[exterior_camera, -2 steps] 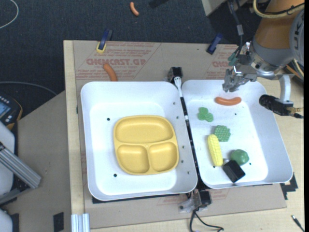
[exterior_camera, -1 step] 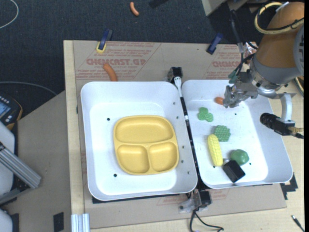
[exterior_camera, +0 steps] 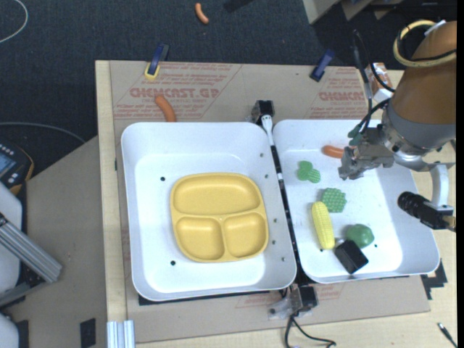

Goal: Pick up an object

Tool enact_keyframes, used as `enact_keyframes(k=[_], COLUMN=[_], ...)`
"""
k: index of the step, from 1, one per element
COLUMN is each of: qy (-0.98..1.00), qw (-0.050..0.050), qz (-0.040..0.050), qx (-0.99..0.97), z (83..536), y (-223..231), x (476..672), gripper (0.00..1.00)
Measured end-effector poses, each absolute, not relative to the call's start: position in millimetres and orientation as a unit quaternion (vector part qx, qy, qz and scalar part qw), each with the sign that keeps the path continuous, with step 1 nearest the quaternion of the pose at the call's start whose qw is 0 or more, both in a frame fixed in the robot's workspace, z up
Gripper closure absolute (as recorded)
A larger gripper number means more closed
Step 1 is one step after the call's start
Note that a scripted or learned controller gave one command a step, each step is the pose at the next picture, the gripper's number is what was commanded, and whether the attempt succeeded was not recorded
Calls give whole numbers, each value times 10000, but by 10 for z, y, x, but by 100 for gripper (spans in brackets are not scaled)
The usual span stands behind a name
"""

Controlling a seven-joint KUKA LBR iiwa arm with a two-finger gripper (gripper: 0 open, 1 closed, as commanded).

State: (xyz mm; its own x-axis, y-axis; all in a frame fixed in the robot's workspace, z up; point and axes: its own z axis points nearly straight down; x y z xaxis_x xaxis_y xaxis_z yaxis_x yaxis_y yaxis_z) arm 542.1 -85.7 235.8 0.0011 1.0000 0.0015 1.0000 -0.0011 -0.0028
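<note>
The right bin [exterior_camera: 406,259] holds several toy foods: a yellow corn cob [exterior_camera: 322,225], a textured green piece [exterior_camera: 333,199], a small green broccoli-like piece [exterior_camera: 308,172], a round green item [exterior_camera: 359,234], a black block [exterior_camera: 351,256] and a small orange sausage [exterior_camera: 333,151] near the far rim. My gripper [exterior_camera: 353,167] hangs over the far middle of the right bin, just right of the orange sausage and above the textured green piece. Nothing shows between its fingers.
The left bin [exterior_camera: 145,194] holds a yellow three-compartment tray [exterior_camera: 217,216]. An orange sausage [exterior_camera: 166,108] lies on the cardboard behind the left bin, another [exterior_camera: 201,12] on the dark floor. Blue clamps [exterior_camera: 154,61] [exterior_camera: 322,66] grip the board's far edge.
</note>
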Motion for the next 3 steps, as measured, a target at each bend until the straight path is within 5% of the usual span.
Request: enact_keyframes(k=[3], qy=[-7068], qw=[-18], qz=[-10], qx=[-7074], z=[2348], y=[-914], x=[5434], gripper=[100])
